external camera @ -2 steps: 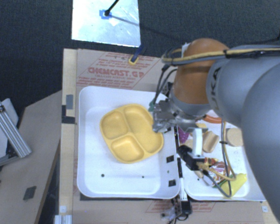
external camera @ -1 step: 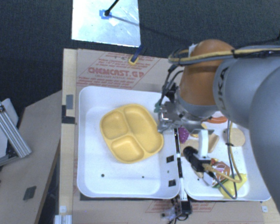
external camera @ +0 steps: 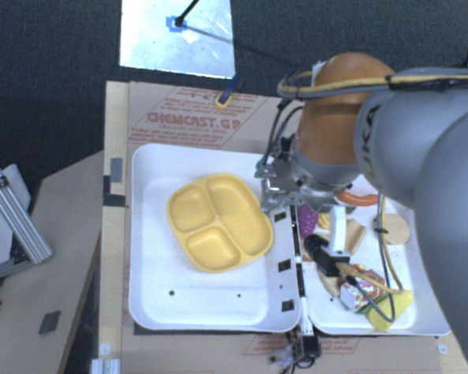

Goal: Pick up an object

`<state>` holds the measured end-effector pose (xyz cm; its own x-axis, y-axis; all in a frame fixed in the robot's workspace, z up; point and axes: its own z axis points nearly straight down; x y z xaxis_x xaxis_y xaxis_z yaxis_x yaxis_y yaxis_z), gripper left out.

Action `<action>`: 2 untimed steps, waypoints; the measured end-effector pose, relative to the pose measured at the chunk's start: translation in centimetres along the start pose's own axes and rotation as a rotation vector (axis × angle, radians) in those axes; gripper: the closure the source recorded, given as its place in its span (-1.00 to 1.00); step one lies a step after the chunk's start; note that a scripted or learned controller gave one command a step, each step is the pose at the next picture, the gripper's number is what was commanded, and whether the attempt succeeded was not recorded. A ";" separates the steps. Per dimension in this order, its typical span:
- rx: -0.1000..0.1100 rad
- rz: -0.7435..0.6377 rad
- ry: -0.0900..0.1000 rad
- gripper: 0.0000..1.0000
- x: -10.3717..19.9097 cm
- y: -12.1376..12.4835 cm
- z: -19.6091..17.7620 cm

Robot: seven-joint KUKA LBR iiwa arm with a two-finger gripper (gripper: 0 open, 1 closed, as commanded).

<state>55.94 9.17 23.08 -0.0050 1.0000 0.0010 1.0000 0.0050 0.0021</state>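
Camera view, looking down at a slant, gives us a tan tabletop (external camera: pixel 61 235) carrying a flat cardboard sheet (external camera: pixel 192 121) printed in red. On the cardboard sit two shallow white bins of smooth moulded plastic.

In the left bin (external camera: pixel 149 248) lies a yellow dish (external camera: pixel 218 221). It is glossy, rounded in outline and divided into three hollows. It sits a little toward 12 o'clock from the bin's middle, its right edge close to the ridge between the bins.

The grey arm (external camera: pixel 426 146), with its rounded orange band (external camera: pixel 342 94), comes in from 3 o'clock. The hand (external camera: pixel 275 197) hangs over that ridge, just beside the dish's 2 o'clock edge. We cannot tell whether the hand is spread or closed, since the wrist covers it.

The right bin (external camera: pixel 344 320) holds a loose clutter:
- a small magenta piece (external camera: pixel 307 221) near its 10 o'clock corner
- an orange-red curved strip (external camera: pixel 361 199) at 12 o'clock
- a flat tan disc (external camera: pixel 397 229) and a pale wedge (external camera: pixel 356 239) nearer the middle
- a crumpled yellow-green piece (external camera: pixel 391 309) at 5 o'clock

Beyond the cardboard, at 12 o'clock, lies a square, shiny metal sheet (external camera: pixel 179 29).
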 end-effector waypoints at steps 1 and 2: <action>0.003 0.004 -0.001 1.00 0.1 -1.1 1.7; -0.001 0.001 0.000 1.00 0.5 -0.5 -0.3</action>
